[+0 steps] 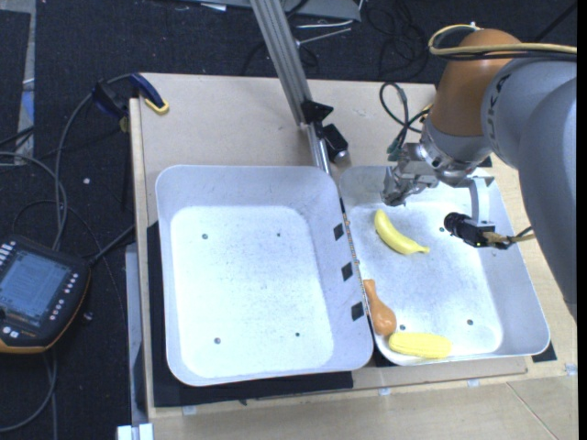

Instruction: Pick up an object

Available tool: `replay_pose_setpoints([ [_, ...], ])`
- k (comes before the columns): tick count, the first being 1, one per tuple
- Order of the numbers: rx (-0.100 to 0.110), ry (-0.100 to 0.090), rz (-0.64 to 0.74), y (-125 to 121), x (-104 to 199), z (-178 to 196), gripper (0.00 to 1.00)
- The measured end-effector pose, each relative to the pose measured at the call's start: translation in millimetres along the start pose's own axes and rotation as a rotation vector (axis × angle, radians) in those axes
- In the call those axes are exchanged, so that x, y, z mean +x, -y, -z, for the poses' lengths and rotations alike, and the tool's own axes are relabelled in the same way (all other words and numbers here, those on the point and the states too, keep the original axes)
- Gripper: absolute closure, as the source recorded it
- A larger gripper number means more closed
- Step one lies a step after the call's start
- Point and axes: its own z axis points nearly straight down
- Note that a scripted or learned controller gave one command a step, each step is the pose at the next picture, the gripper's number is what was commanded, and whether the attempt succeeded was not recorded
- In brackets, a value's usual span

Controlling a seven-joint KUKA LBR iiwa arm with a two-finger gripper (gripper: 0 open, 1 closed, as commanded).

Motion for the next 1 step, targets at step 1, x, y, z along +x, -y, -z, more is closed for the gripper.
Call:
replay_pose_setpoints([
  [1, -0.004, 0.0, 0.0, 4.5, -6.3, 46.6, 1.0],
])
